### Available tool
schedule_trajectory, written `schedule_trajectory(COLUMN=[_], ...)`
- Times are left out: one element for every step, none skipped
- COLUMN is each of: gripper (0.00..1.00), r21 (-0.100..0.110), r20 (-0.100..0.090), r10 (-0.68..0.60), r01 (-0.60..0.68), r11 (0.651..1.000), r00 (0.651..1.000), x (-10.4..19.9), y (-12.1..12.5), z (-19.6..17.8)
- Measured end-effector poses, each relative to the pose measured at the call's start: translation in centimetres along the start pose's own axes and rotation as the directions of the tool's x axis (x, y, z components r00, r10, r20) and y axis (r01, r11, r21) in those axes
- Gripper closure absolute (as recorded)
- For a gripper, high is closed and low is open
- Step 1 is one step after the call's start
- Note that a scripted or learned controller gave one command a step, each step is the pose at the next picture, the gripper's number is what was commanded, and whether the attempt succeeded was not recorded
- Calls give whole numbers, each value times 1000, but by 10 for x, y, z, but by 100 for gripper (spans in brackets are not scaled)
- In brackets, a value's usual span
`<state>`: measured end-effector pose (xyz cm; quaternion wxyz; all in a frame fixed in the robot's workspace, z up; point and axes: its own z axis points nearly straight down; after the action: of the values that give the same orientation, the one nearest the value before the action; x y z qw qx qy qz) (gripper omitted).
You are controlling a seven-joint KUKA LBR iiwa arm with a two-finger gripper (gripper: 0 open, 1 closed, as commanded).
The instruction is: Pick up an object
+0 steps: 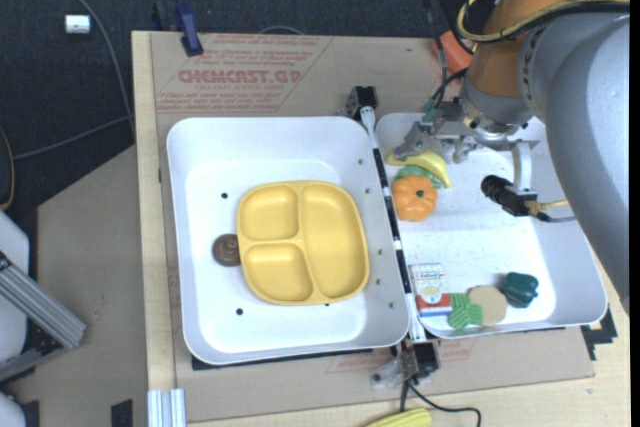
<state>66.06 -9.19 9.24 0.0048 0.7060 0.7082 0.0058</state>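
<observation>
Yellow plastic marked the object nearest the gripper [440, 137]: a toy banana [425, 165] lay in the right bin [560, 265], just below and beside the metal parts of the tool head, with an orange pumpkin-like toy [415, 199] touching it on the side away from the arm. Whether the tool was wide, narrow or clamped on anything could not be told, since the arm's grey bulk and the orange band [505, 45] hid much of it from above. Nothing was seen lifted clear of the bin floor, so the pick was judged not yet made.

Farther from the gripper, toward the near rim of the same bin, a small red and white carton [428, 283], a green ridged toy [463, 312], a tan disc [488, 304] and a dark green pepper-like piece [519, 288] were grouped close together. Well apart from the gripper, across the divider, a yellow three-compartment tray [300, 242] sat in the left bin [200, 165], with a brown round piece [227, 250] touching its far edge.

The approach seemed largely done, the tool being placed over the banana's corner of the bin. A secure closure on one object and a lift were judged to remain.
</observation>
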Motion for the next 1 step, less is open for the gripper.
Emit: schedule_trajectory(gripper=[100], r21=[-4], r20=[2], r10=[-1], r01=[2], r11=[1000], r00=[1000], x=[0], y=[1], z=[-11])
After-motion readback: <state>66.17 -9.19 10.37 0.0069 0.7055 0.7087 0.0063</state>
